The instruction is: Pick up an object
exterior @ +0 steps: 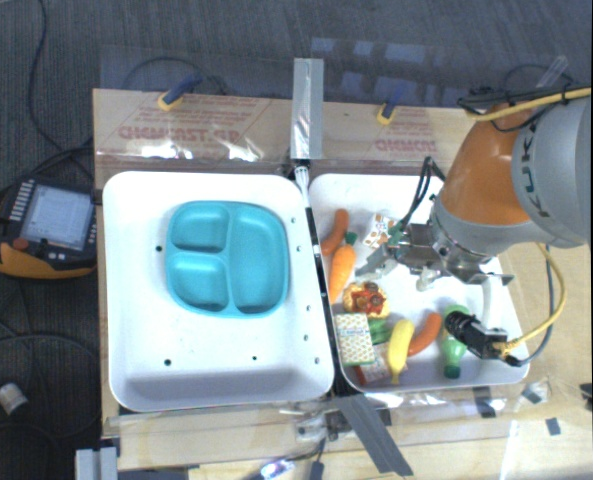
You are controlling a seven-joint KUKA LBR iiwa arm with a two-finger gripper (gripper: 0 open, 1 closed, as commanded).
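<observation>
Banana nearest you | end effector low over right bin, grip state unreadable | risk: crowded carrot and toys may deflect your grasp

The arm runs off the frame at 3 o'clock and covers the right bin's 3 o'clock wall. The claw's grip is too blurred to judge.

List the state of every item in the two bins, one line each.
Blue divided plate: flat in the left bin.
Carrots: lying against the right bin's left wall.
Yellow banana: lying near the front.
Gripper: low over the right bin.
</observation>
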